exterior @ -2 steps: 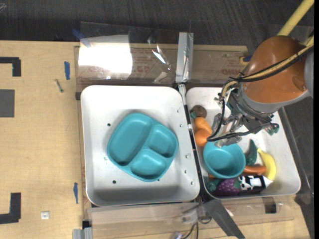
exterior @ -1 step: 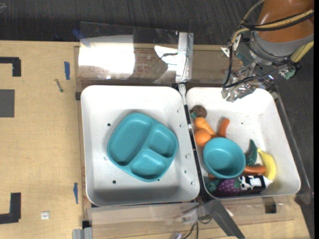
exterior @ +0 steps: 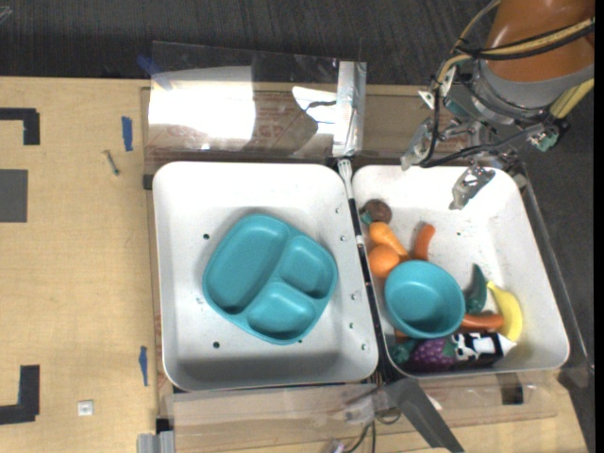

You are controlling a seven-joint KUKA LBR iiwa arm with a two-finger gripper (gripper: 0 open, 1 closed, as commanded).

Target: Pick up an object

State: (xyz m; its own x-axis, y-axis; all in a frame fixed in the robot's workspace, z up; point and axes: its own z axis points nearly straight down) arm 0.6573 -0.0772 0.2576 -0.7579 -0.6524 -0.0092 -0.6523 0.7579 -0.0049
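Tool [exterior: 469,185] hovering above right bin's [exterior: 543,253] far corner, teal bowl [exterior: 424,296] among toy food, divided teal plate [exterior: 271,276] in left bin [exterior: 179,253]

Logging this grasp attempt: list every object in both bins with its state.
Divided teal plate: upright, nothing on it, left bin.
Teal bowl: upright, nothing inside, right bin.
Banana: lying flat beside the bowl.
Carrot: lying flat.
Hand: above the right bin's far edge, holding nothing.

Orange band [exterior: 547,12], grey wrist, looped cables, metal gripper [exterior: 469,185].
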